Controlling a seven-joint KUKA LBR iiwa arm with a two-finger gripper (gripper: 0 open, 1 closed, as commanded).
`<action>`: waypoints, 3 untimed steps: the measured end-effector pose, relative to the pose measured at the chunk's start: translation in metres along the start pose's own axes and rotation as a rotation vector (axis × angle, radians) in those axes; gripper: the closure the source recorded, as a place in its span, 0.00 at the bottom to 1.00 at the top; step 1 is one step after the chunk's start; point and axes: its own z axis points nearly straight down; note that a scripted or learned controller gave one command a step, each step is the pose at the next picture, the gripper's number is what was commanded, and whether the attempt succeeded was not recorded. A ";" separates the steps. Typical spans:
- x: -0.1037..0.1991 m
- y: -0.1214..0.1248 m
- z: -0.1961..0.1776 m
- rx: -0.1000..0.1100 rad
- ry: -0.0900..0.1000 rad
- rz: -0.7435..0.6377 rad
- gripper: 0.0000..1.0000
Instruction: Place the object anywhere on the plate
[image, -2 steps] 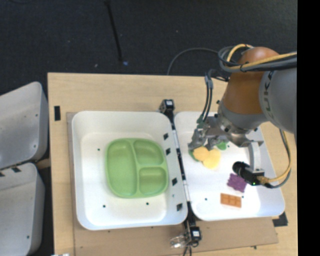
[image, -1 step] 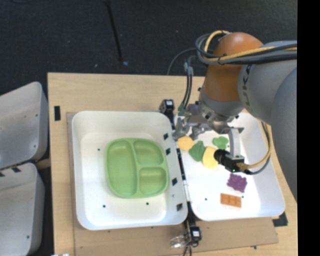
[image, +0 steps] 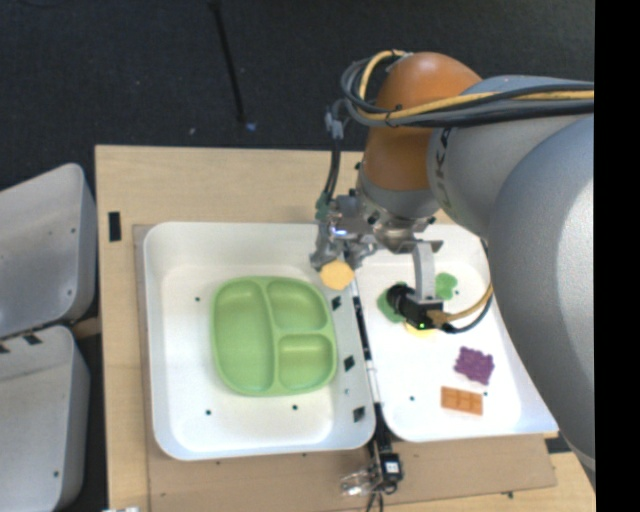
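Bins first: we count two, a left bin (image: 170, 400) and a right bin (image: 440, 425), both white and sitting side by side. One green plate (image: 240, 340) lies in the left one, and we make out three compartments in it.

One gripper (image: 340, 250) hangs over the ridge where the bins meet. One small yellow round thing (image: 336, 274) is right at its tip, just off the plate's top right corner and not on the plate. Honestly we can't tell how wide the gripper is open or whether it actually has hold of that piece.

Right bin has three things: one purple block (image: 475, 364), one orange brick (image: 462, 401) near it, and one green thing (image: 387, 305) partly hidden.
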 end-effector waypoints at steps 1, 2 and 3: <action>0.052 0.019 0.008 0.000 0.001 -0.001 1.00; 0.100 0.042 -0.011 -0.002 0.002 -0.001 1.00; 0.096 0.041 -0.010 0.002 -0.001 0.002 0.00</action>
